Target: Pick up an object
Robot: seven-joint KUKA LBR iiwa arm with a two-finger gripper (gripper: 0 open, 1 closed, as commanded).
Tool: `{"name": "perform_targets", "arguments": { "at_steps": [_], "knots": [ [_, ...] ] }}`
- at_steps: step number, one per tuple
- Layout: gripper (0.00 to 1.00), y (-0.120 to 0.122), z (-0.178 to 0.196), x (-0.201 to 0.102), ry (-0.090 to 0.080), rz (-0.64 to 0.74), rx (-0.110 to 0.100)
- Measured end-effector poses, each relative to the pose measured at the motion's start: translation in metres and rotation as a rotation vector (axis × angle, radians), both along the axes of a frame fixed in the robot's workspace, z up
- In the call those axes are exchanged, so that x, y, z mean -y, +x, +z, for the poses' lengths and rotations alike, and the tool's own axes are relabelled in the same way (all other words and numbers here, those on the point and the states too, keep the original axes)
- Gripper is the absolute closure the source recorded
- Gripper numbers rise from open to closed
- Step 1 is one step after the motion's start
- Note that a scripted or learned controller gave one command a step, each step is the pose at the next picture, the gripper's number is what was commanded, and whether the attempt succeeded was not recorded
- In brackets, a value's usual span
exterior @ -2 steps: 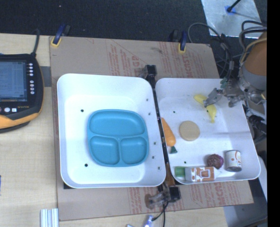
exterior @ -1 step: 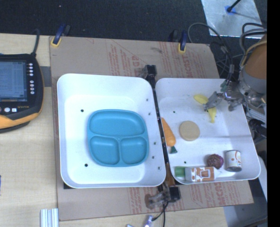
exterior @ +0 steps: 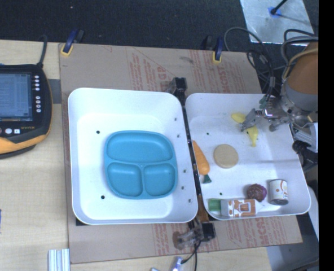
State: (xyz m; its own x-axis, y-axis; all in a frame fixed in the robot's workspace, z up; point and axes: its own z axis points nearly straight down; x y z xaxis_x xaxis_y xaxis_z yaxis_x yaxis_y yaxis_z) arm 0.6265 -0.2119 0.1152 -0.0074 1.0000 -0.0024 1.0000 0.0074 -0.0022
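Two shallow white bins sit side by side on the bench: the left bin (exterior: 82, 151) carries a single blue divided plate (exterior: 140, 164) with three compartments, lying flat near its middle; the right bin (exterior: 212, 109) carries everything loose, and the one arm (exterior: 302, 78) reaches over its far right corner.

The gripper (exterior: 264, 119) hangs low over that corner, its metal fingers splayed outward like a small tripod; nothing shows between them, so I read the jaws as spread and holding nothing. The nearest candidate is the yellow banana-like toy (exterior: 247, 126) — it lies just beside the fingertips on their left, touching or nearly so, and I cannot tell which; its long axis appears to run from upper left to lower right, slanting toward the viewer. My judgement is that the coming move turns on that small offset: the jaws would need to shift left and straddle the toy across its short width.

Counting the rest of the right bin, largest first: one flat green and orange packet (exterior: 233, 208) along the near wall; one carrot (exterior: 200, 158) against the left wall, its long axis running along that wall; one tan round disc (exterior: 226, 156) near the centre; one small white can (exterior: 278, 191); one dark purple fruit (exterior: 256, 192) just beside the can.
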Motion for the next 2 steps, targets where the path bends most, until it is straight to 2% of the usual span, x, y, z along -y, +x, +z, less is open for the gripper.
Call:
{"name": "perform_targets", "arguments": {
  "at_steps": [1, 2],
  "knots": [
    [1.00, 0.0003, 0.0107, 0.0007, -0.001, 0.002, 0.000],
    [0.00, 0.0002, 0.0106, 0.0007, -0.001, 0.002, 0.000]
  ]
}}
